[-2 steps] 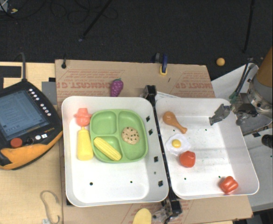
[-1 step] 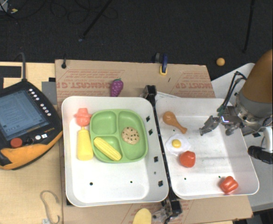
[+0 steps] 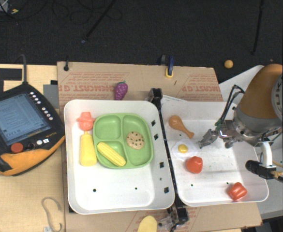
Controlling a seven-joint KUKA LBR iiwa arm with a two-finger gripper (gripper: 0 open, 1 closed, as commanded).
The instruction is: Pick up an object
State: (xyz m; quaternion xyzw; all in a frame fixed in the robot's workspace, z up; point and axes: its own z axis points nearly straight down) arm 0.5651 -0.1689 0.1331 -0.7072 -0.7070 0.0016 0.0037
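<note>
The gripper [image 3: 210, 138] hung over the right bin [image 3: 214, 196], its fingers spread slightly apart with nothing between them. Nearest lay a drumstick [image 3: 180, 126] and a small yellow piece [image 3: 182, 149], with a tomato [image 3: 194, 165] just below and a red pepper [image 3: 237, 191] further off. These four toys looked light, stiff and smooth; the drumstick's narrow shaft seemed the safest hold, since the rounder ones might slip. The left bin [image 3: 107, 197] held one green tray [image 3: 148, 151] carrying one corn cob [image 3: 111, 154] and one cookie [image 3: 135, 139], beside one yellow bottle [image 3: 87, 150].
</note>
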